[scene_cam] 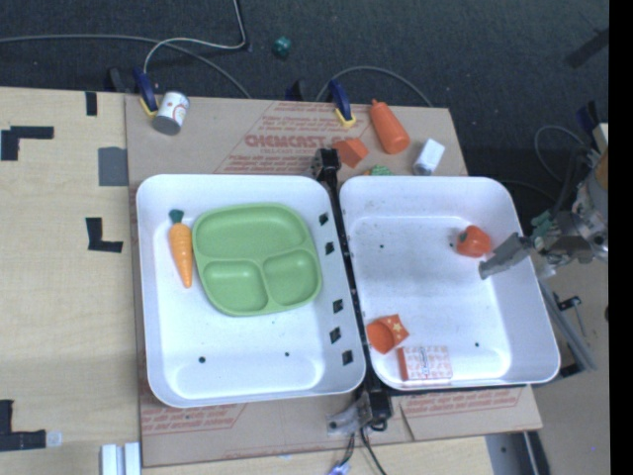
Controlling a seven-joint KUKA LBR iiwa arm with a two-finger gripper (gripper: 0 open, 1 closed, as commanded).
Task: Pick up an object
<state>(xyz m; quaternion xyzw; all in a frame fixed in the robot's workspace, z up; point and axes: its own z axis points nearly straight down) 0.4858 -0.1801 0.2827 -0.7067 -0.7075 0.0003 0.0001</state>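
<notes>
Tomato (474,239), red and small, lay in the right bin (514,206) near its right wall. Just beside it, the claw (502,256) reached in; whether it gripped anything couldn't be told.

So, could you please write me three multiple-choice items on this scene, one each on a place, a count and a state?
1. Where does the toy carrot lie?
A. left bin, beside the green plate
B. right bin
C. on the plate

2. How many compartments has the green divided plate?
A. two
B. three
C. five

3. How does the gripper stand to the small red-orange toy?
A. lifted high above it
B. close beside it, over the right bin's right edge
C. over the left bin

Key: A, carrot left of plate; B, three hollows; B, gripper just right of the toy.
</notes>
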